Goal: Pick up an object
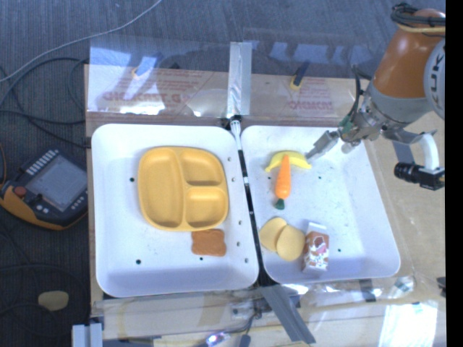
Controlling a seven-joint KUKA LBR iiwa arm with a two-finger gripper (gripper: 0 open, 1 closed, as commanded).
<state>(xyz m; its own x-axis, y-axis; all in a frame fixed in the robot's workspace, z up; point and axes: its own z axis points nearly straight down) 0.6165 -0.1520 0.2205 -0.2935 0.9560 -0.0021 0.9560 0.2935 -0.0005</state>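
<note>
**Carrot and banana within reach, nothing in my grip yet**

Carrot, the orange plastic toy kind with a small green tip [283,178], lies in the right white bin [362,215] with its upper end tucked against a yellow toy banana [287,160]. The two touch, the carrot's top overlapping the banana's curve. My gripper [318,149] hangs just to the right of that pair, slanting down toward them from the upper right of the bin. From this angle I see only one slim grey shape at the tip, so I cannot tell whether my fingers are spread or closed; nothing sits between them.

Nearer the front of the same bin lie two pale yellow round slices [281,239], overlapping each other, and just beside them a small red and white carton [315,248]. The left white bin [116,266] holds a yellow divided plastic tray [182,188] and a brown toast-like piece [209,243] touching its front edge.

My worry is the crowding. Carrot and banana lean on each other, so a descent between them could pinch both, or nudge one aside and close on air. The banana's curved back and the carrot's tapered body are smooth, and I judge either could squirt out of a grip placed off-centre. My slanted approach adds risk: one finger may land first and push the piece away.
</note>
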